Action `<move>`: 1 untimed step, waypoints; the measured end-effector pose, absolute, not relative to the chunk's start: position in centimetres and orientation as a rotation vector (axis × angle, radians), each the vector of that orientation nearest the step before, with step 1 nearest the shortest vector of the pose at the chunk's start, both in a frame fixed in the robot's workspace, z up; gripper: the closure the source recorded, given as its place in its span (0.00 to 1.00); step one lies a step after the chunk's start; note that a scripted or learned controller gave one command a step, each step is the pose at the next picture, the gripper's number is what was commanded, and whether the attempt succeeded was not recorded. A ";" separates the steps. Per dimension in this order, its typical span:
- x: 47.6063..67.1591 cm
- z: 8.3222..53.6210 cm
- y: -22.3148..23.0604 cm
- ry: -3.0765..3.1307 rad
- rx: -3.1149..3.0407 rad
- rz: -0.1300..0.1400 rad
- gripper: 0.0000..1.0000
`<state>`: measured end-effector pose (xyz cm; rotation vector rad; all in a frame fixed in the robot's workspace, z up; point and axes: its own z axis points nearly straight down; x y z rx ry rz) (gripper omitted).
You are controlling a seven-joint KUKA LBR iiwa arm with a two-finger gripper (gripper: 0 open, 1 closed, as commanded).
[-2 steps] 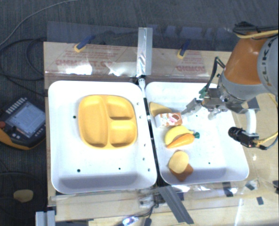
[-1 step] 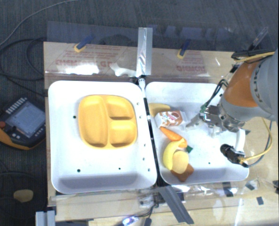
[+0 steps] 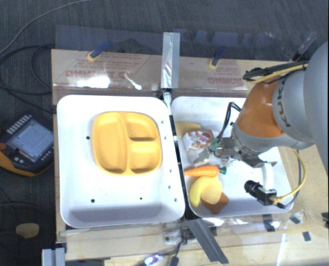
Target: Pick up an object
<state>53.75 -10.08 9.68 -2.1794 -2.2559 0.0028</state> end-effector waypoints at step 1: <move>52.5 18.1 -7.4 -2.428 -1.989 0.002 0.00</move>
